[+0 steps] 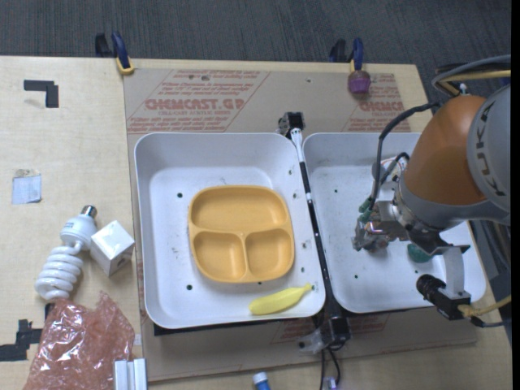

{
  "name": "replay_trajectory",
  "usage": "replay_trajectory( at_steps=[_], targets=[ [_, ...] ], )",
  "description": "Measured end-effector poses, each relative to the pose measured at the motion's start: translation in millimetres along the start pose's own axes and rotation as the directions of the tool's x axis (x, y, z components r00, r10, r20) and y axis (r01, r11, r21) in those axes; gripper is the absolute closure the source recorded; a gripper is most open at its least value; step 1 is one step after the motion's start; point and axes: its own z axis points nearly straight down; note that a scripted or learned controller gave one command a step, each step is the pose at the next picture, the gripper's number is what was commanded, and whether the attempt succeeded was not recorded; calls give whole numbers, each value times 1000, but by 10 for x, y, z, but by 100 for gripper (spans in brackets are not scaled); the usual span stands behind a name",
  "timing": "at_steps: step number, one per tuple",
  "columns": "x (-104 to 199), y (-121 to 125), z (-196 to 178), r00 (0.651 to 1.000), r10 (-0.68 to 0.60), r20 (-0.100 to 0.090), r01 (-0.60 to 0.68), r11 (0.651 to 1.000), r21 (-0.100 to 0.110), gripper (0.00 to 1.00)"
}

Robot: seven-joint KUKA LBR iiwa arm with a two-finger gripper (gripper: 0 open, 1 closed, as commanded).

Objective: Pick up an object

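My gripper hangs low over the middle of the right bin, under the orange-banded wrist. A small teal object peeks out just right of the gripper, mostly hidden by the arm. In the left bin lies a yellow divided plate. A yellow banana rests by that bin's front right corner.
On the bench left of the bins lie a spiral light bulb, a white cube and crumpled pink plastic. A purple object sits behind the right bin. Blue clamps hold the back board edge.
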Motion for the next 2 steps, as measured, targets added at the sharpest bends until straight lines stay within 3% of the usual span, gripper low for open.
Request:
replay_trajectory(
  at_steps=[1, 2],
  targets=[
    [307, 431, 1, 1000, -1, 0, 1, 1000, 1, 100],
    [307, 431, 1, 1000, 0, 0, 0, 1000, 1, 0]
  ],
)
